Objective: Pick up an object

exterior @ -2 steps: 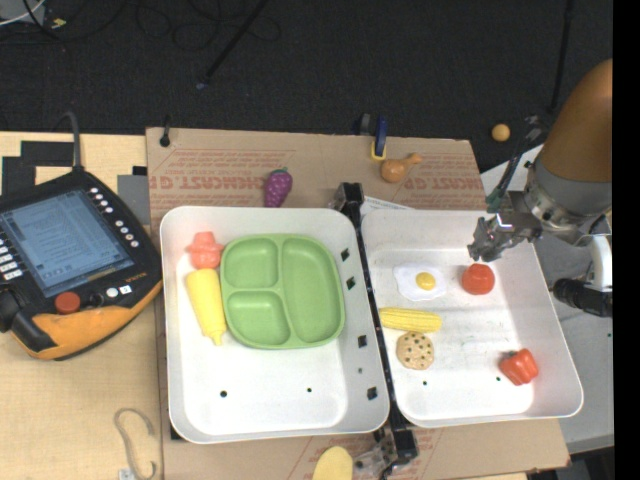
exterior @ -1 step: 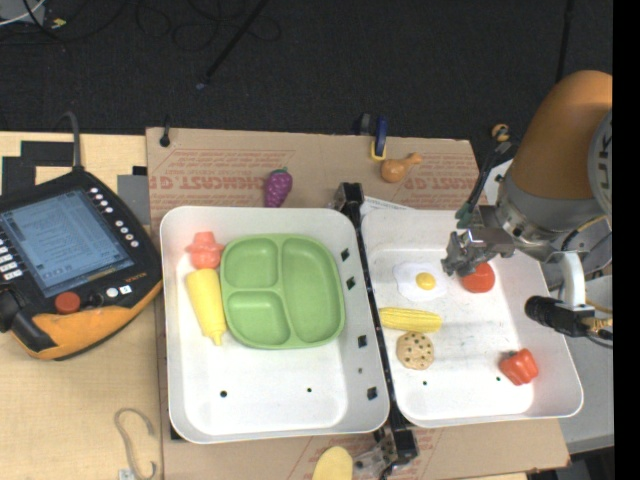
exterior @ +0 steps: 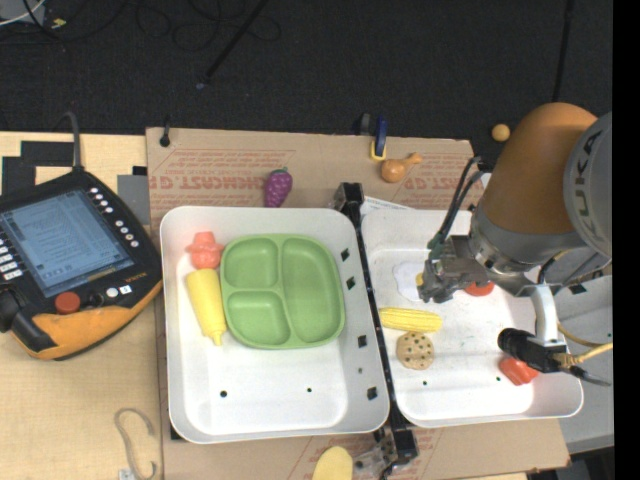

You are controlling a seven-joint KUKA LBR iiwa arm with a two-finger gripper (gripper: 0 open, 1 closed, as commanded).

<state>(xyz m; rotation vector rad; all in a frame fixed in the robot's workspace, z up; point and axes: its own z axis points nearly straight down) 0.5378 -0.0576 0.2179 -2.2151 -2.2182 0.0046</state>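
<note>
My gripper [exterior: 441,282] hangs low over the middle of the right bin [exterior: 480,393], under the grey arm with its orange band. A red object [exterior: 479,289] peeks out just to the right of it, partly hidden by the wrist. A yellow corn cob [exterior: 410,319] lies just below the gripper, and a round brown cookie [exterior: 415,350] sits below the corn. A white flat disc [exterior: 408,279] lies just left of the gripper. Another red piece [exterior: 517,371] rests near the bin's right front corner.
The left bin [exterior: 260,398] holds a green divided plate [exterior: 281,291], a yellow bottle [exterior: 207,304] and a pink-red item [exterior: 204,250]. Outside the bins lie a purple fruit [exterior: 278,186], an orange pear shape [exterior: 397,167], a yellow object [exterior: 333,462] and a teach pendant [exterior: 65,253].
</note>
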